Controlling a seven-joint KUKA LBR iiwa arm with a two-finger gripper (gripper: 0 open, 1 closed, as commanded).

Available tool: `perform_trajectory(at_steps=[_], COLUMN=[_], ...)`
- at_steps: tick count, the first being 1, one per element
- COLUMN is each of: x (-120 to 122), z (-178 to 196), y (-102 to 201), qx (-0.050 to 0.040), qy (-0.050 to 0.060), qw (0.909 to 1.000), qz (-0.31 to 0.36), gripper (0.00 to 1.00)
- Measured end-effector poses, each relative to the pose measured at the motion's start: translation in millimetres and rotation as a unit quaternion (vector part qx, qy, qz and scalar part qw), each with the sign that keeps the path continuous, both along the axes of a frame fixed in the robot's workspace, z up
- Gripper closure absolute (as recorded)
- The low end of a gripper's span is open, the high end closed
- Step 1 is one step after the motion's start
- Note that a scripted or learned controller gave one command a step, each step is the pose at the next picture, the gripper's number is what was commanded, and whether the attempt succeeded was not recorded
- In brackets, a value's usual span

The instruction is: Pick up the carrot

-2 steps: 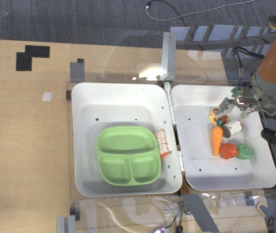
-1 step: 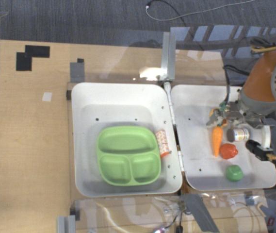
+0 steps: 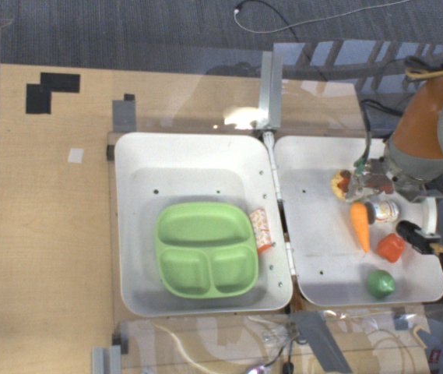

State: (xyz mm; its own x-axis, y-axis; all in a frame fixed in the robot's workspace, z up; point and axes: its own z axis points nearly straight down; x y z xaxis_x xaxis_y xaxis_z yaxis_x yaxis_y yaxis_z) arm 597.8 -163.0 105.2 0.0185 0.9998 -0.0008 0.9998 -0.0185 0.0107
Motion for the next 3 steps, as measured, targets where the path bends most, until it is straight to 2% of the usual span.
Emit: perform_trajectory(at_steps=[1,2,3], x=[-31,-12,-21], z=[110,94,34], y=[36,19,65], qx=[-0.0002,0.0009,0.0024], qy=[0.002,0.004,0.005], qw=[0.9993,0.9897,0.9593], qz=[0.038,-0.143,-0.282], gripper=[1.00,1.00,1.00])
